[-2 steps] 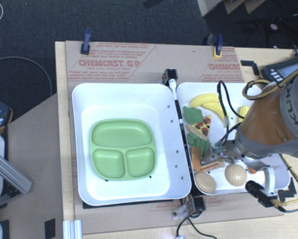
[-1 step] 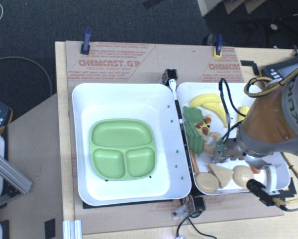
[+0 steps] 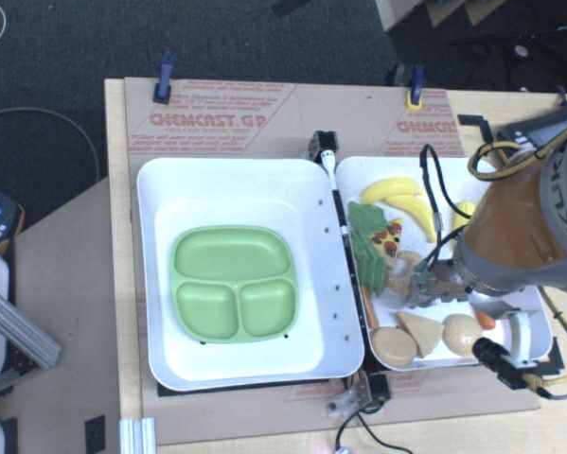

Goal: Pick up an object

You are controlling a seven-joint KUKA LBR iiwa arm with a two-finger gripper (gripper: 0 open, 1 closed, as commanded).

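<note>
Camera view: cardboard-topped bench [image 3: 264, 112], dark carpet [image 3: 169, 17].

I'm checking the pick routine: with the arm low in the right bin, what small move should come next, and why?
Probably a short straight lift to test the pick. The gripper sits low among the toy food in the right white bin, beside the green leafy piece, and nothing is visibly between its fingers.

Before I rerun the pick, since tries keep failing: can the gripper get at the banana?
Probably yes. The banana lies uncovered at the far end of the right bin, beyond the gripper, with nothing on top.
</note>
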